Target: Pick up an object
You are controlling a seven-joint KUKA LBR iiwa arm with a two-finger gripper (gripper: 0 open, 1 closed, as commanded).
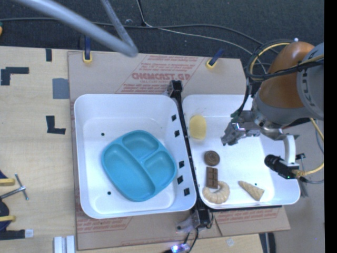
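Observation:
Several food toys lie in the right bin (pixel 274 194): a pale yellow piece (pixel 197 126) at the upper left, a round brown cookie (pixel 211 157), a brown chocolate bar (pixel 211 176), a glazed donut (pixel 216 193) and a tan cone-shaped piece (pixel 250 189). My gripper (pixel 232 134) hangs over the right bin's middle, to the right of the yellow piece and above the cookie. Its fingers look close together with nothing between them, but the angle leaves that unclear.
The left bin (pixel 87 141) holds a blue divided plate (pixel 139 164). A black divider (pixel 182 141) runs between the bins. The arm's grey body and orange band (pixel 287 73) loom over the right bin's upper right. Cables trail at the right edge.

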